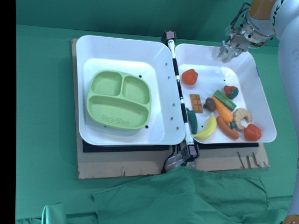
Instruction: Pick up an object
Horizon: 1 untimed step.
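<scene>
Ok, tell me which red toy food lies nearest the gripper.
The red tomato, alone at the right bin's upper left. The strawberry and red pepper lie farther from the gripper.

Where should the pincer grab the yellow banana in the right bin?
Take the yellow plastic banana at mid-body, across its narrow width, coming straight down. It lies flat and curved near the right white bin's front-left corner; its upper end sits close to an orange sausage, so the middle looks freest. The pincer hangs over the bin's far edge.

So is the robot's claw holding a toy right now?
Gripper: above the far edge of the right bin, no toy seen between its fingers; open or closed cannot be told.
</scene>
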Tool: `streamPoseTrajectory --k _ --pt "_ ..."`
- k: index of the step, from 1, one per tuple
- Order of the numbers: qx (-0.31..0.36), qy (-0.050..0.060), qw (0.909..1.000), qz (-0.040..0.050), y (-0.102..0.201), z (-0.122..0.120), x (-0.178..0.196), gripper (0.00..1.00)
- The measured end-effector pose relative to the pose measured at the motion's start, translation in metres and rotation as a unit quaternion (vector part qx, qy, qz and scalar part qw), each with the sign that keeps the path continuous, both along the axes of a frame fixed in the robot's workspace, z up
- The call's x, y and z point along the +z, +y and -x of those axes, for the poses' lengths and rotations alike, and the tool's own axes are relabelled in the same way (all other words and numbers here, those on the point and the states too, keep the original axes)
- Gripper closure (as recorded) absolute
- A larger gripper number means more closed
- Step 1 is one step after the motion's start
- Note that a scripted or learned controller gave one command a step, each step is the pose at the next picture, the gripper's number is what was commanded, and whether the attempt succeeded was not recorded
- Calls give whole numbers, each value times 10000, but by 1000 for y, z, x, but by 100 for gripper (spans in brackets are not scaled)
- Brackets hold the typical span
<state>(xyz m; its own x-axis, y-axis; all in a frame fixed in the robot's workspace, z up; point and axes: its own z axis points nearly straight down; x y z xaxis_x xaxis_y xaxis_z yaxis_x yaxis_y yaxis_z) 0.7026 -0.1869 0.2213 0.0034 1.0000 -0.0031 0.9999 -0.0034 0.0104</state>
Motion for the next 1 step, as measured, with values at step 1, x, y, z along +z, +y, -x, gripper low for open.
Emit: streamPoseTrajectory --k 1 --pt "19 -25 10000 3 25 1 90 100"
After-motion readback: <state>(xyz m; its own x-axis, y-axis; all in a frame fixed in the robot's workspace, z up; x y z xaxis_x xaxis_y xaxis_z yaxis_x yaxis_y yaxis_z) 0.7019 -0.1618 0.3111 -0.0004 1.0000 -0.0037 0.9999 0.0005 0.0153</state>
